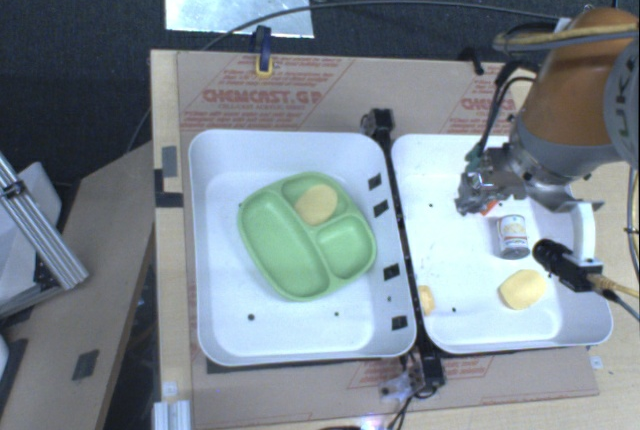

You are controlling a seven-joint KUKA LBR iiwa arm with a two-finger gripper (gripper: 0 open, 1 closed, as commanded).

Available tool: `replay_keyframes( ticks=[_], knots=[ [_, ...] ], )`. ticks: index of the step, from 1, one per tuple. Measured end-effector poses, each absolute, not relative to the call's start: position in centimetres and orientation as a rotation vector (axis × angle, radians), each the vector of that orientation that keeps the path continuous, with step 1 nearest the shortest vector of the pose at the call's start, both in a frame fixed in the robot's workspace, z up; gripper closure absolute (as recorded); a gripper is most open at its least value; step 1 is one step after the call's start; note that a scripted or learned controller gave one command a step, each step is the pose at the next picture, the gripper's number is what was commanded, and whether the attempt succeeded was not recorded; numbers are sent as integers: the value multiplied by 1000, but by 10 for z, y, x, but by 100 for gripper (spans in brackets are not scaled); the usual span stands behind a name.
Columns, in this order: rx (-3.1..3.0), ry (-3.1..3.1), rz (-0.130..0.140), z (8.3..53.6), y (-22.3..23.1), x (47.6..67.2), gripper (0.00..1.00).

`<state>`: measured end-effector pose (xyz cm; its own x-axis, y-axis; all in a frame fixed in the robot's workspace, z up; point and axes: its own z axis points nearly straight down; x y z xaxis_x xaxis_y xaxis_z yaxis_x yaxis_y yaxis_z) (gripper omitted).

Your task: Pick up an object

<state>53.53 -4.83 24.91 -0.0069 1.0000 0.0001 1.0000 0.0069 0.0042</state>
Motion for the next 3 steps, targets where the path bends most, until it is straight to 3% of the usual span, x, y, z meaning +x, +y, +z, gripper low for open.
replay_keyframes(
  ticks=[1, 3],
  knots=[
    [2213, 2225, 4, 239, -7, 557, 100],
    [2211, 2230, 5, 236, 93, 573, 100]
  ],
)
